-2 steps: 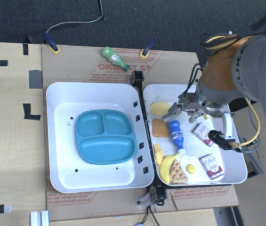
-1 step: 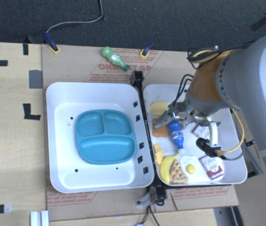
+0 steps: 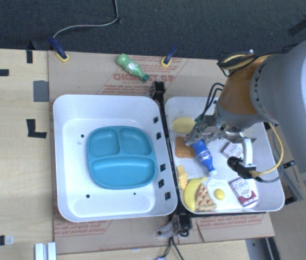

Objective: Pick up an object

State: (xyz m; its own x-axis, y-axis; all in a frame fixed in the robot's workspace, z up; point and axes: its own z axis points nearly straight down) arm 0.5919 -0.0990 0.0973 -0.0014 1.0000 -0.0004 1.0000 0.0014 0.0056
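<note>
My gripper hangs low over the upper left part of the right bin, on the grey arm with its orange band. Right beneath it lies a blue bottle with a white cap, slanting toward the bin's middle; its upper end reaches the gripper. Whether the bottle is gripped is hidden. Around it lie a yellow lemon-like piece, a brown bread piece, a banana, a pizza slice, a fried egg and a red-and-white carton.
The left bin holds a blue divided plate. A green bottle lies on the cardboard behind the bins. A second small carton and a black-and-white wrist part with a yellow cable crowd the right bin's right half.
</note>
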